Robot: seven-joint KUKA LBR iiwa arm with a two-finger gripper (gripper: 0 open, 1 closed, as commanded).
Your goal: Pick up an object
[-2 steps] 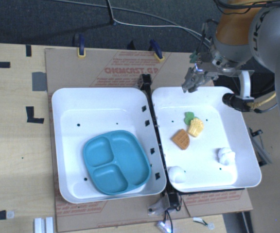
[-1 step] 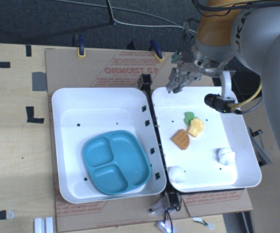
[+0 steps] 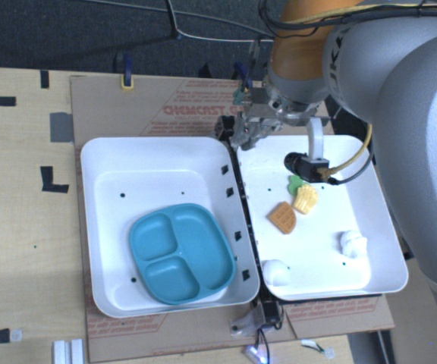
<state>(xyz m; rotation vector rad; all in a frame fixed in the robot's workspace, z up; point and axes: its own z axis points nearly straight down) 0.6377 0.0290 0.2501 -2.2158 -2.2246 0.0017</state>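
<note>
We are listing: blue divided plate (image 3: 180,253); white bins (image 3: 97,203); tan waffle-patterned piece (image 3: 282,218); yellow ridged piece (image 3: 306,199); green piece (image 3: 295,181); two white objects (image 3: 351,243).

The blue plate (image 3: 180,254) fills the near half of the left bin (image 3: 97,203), leaving floor bare beyond the plate; right of the plate, small items dot the right bin (image 3: 381,233)

bench (image 3: 21,226) | cardboard sheet (image 3: 180,105) | left bin (image 3: 101,203) | right bin (image 3: 370,226)
</note>
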